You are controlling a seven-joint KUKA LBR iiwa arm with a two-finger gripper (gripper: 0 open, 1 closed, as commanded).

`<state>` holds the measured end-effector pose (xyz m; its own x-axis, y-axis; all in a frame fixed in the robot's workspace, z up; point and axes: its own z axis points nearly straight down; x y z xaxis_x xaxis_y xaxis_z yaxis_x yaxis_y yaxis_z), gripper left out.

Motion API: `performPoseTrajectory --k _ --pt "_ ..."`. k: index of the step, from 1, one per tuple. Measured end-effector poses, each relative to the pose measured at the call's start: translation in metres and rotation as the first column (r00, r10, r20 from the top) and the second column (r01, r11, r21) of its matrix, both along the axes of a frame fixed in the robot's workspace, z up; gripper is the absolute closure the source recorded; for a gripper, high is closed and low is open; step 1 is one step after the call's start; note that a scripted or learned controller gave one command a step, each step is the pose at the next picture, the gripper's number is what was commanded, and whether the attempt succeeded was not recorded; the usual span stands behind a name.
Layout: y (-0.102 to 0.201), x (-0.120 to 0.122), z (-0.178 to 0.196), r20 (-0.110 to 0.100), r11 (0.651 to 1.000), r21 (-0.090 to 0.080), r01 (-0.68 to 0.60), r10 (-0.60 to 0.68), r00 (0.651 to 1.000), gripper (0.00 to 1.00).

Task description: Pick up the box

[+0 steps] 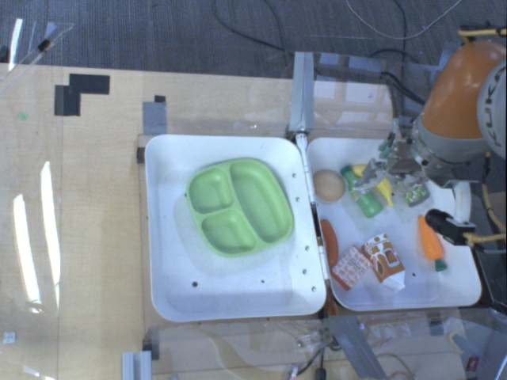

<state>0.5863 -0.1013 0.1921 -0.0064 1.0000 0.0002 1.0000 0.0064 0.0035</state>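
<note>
The box [386, 260] is a small brown, white and orange carton lying tilted in the front middle of the right bin [467, 291]. A red-and-white checked packet [351, 267] touches its left side. My gripper [382, 172] hangs over the back middle of the same bin, well behind the box. It sits right above a green and yellow cluster of toy food [369, 200]. Nothing of the box is between the gripper's parts.
A beige ball [329, 186] lies at the right bin's back left. A red sausage [329, 240] runs along its left wall, and an orange carrot [430, 242] lies on its right. The left bin [170, 291] holds a green divided plate [239, 206].
</note>
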Motion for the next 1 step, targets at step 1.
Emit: performPoseTrajectory --k 1 --pt "-0.0103 -0.0791 -0.1028 0.007 0.939 -0.005 -0.345 0.345 0.939 0.00"
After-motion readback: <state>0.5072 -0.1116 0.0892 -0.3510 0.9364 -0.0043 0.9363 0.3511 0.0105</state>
